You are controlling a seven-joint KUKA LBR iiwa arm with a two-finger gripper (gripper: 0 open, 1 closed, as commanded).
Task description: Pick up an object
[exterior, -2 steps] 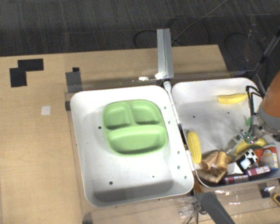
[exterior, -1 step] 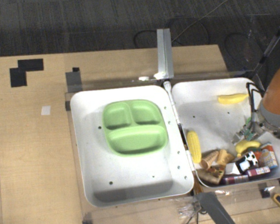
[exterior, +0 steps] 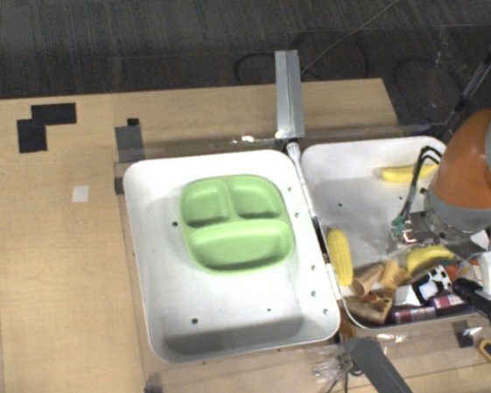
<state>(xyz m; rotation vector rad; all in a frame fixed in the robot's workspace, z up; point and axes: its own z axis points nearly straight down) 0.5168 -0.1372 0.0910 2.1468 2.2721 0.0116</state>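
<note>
My gripper (exterior: 407, 236) hangs low over the right bin (exterior: 348, 166), under the grey wrist and the orange band. Just below it lies a yellow banana (exterior: 431, 257), close to the gripper or touching it; I cannot tell which. A corn cob (exterior: 340, 255) lies upright along the bin's left wall. A second banana (exterior: 398, 174) rests near the bin's far side, partly behind the arm's black cable. Brown toy pieces (exterior: 374, 284) are piled at the bin's front left.
The left bin (exterior: 159, 245) holds a green divided plate (exterior: 233, 222). A black-and-white item (exterior: 433, 284) and a red and dark one (exterior: 427, 309) crowd the right bin's front edge. A metal post (exterior: 288, 98) stands behind the bins' shared wall.
</note>
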